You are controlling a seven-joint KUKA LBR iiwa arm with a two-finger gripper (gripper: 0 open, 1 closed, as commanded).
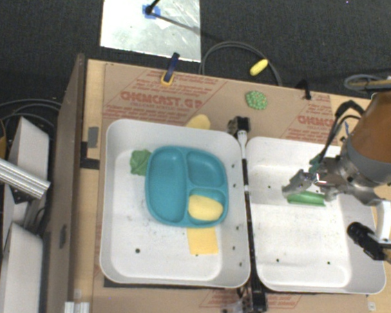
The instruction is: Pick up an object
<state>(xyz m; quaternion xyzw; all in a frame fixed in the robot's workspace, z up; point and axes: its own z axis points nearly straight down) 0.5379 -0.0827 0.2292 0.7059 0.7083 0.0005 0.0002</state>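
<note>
Green object [307, 197] lies in right bin [309, 268], just under gripper [302, 186], apparently touching fingertips. Gripper state: cannot tell. Advice: centre over long axis, descend fully, close firmly, lift straight up.

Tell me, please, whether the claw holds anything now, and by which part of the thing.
It cannot be told. The claw is low over a green object in the right bin, right at it, but a hold is not visible.
</note>
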